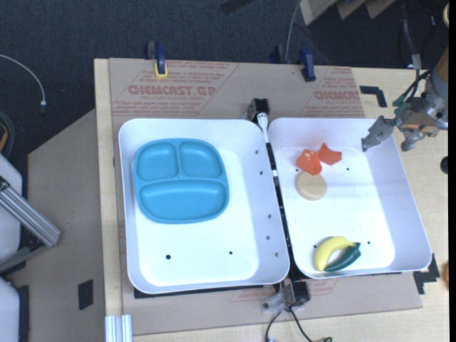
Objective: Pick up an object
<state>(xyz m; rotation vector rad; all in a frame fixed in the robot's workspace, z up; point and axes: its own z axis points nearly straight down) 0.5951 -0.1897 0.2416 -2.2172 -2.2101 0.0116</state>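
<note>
We see two shallow white bins side by side on a worktop [214, 84] covered with brown board printed in red lettering. The left bin [246, 191] holds a blue divided plate [182, 180], lying flat toward its far left part. The right bin [399, 212] sits touching the left one along a dark hinge strip. Two blue clamps [158, 54] [306, 63] grip the worktop's far edge. Beyond lies dark carpet [107, 13], with cables trailing across it.

End effector [391, 135] at right edge of view, fingers spread open, nothing between them, pointing down-left.
</note>
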